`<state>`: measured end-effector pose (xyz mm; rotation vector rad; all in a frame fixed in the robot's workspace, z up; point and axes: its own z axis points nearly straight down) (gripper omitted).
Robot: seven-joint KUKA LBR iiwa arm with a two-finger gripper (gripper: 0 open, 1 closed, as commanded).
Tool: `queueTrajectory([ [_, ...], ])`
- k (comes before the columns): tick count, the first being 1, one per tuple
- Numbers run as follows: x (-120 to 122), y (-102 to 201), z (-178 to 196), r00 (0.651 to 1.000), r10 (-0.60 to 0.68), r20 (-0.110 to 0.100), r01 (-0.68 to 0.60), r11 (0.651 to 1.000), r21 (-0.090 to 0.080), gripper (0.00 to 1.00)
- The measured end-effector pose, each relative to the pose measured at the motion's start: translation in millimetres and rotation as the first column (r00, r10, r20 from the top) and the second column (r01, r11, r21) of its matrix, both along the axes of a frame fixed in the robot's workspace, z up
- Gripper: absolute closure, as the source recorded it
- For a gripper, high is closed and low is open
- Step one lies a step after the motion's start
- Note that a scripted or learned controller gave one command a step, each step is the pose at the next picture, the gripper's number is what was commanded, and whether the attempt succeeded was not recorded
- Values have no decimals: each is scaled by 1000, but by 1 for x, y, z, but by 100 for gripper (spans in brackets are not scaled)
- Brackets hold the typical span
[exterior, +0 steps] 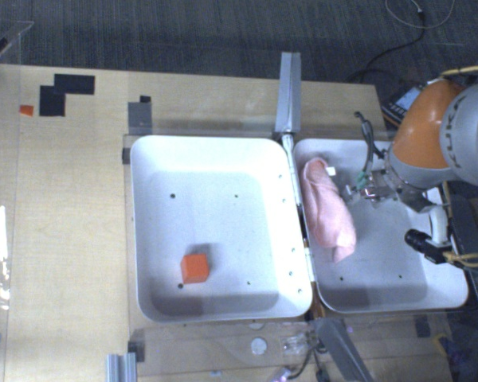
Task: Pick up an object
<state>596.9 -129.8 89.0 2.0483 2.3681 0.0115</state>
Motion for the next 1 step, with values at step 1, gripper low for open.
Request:
queueTrajectory([
  [1,-7,17,0,998,67,1,-67,998,-2,0],
])
